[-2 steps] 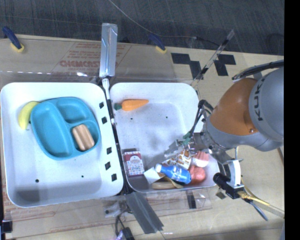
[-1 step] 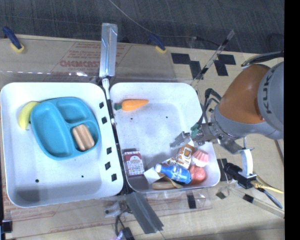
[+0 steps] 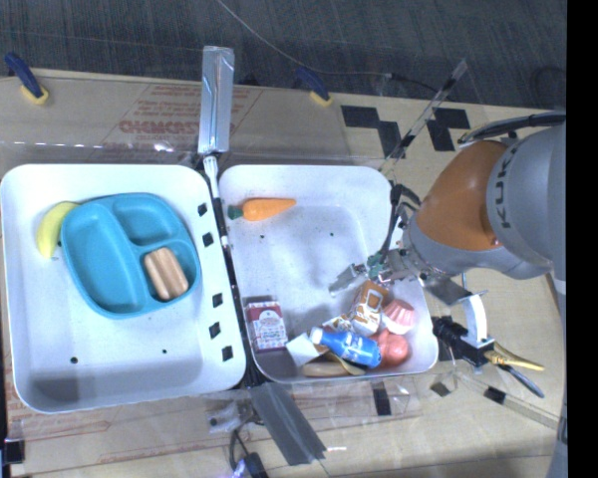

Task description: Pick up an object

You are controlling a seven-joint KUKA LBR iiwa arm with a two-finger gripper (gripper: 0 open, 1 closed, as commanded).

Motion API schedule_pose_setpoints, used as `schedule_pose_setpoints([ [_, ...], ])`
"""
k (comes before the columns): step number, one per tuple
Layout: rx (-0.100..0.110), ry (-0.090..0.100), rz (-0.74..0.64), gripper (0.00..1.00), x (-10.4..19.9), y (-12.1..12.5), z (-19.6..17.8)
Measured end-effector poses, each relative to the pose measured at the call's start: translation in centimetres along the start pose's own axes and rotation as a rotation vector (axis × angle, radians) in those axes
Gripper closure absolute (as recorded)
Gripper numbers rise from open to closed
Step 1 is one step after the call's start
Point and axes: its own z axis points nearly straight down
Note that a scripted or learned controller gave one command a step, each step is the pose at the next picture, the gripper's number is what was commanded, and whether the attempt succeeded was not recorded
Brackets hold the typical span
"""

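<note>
Little is reading clearly here. Red lettering is running across the cardboard sheet (image 3: pixel 159 118) lying behind the left bin, in two lines, but it is showing too faint and blurred to spell out. Dark letters are showing on the grey arm casing (image 3: pixel 497 199) beside the orange band, cut off and unreadable. The small red carton (image 3: pixel 267 325) and the blue bottle (image 3: pixel 351 346) in the right bin are carrying labels, their print too small to make out.
</note>
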Motion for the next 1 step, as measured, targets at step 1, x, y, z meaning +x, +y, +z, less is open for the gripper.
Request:
schedule_pose_setpoints([
  [1,-0.018,-0.016,-0.263,0.00,0.19,-2.62,0.39],
])
